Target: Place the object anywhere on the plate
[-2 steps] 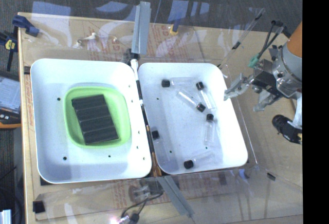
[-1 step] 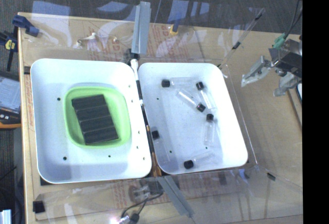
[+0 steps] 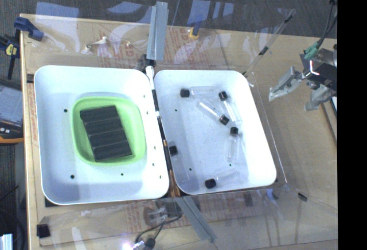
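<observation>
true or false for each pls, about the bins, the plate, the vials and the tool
1. The green plate sits in the left bin. True.
2. A dark ridged block lies on the plate. True.
3. The clear vials with black caps lie on the plate. False: they lie in the right bin.
4. The tool hangs over the left bin. False: it is right of both bins, outside them.
5. The tool holds a vial. False: nothing is seen in it.

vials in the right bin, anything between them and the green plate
Nothing lies on the route except the raised rims where the two bins meet. The clear vials must be lifted over them to reach the green plate, which already carries a dark ribbed block.
</observation>
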Motion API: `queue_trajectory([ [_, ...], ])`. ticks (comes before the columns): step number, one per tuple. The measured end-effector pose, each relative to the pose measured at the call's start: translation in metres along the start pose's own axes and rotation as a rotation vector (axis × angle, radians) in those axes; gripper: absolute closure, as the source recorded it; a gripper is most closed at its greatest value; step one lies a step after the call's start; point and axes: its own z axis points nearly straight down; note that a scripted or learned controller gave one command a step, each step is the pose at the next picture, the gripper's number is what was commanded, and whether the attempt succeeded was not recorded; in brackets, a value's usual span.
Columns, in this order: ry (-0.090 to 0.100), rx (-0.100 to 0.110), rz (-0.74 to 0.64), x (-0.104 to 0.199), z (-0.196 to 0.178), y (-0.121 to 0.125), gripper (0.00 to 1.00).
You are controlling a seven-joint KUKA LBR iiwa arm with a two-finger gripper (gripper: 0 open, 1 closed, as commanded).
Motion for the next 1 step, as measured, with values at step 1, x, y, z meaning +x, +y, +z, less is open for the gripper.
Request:
queue_trajectory([
  [1,0.000,-0.002,0.031,-0.0006,-0.0021,0.0004,0.00],
])
